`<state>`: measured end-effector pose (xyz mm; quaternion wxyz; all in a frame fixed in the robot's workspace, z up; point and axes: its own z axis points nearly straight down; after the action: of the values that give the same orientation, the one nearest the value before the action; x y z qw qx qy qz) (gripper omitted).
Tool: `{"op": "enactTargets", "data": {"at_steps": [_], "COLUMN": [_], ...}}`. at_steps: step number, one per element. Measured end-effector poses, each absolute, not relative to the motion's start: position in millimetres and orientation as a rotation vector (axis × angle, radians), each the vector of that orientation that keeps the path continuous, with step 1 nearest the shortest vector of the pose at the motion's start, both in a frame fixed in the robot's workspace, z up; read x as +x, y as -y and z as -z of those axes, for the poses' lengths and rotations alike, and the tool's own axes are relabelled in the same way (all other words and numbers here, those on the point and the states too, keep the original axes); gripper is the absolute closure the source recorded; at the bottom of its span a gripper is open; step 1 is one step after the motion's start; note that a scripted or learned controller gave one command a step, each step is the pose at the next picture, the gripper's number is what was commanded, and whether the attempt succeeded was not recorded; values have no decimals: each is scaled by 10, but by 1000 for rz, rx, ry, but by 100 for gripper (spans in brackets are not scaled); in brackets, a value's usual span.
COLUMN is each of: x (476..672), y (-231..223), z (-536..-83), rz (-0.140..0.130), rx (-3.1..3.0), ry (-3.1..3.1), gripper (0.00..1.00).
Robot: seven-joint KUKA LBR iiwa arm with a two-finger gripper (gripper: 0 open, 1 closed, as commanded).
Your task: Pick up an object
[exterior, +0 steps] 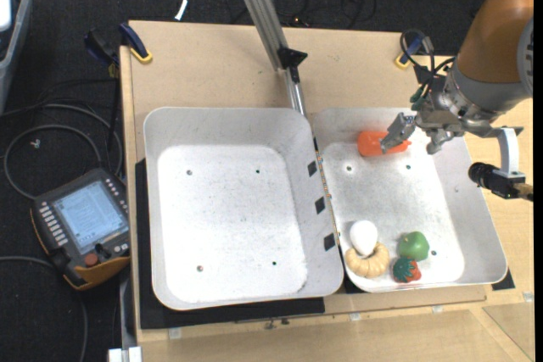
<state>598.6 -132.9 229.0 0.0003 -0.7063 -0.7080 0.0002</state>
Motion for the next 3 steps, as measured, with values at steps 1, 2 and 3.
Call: {"op": "enactTargets", "data": {"at_steps": [1,2,3], "x": [5986,6067,5991], "y": [1330,1355,1339], "z": [-2291,-1709,-1085], "rz": [0,-6,-6], "rx": [-2220,-2218,-2218], "ry": [2223,2219,2217], "gripper": [0,0,0]}}
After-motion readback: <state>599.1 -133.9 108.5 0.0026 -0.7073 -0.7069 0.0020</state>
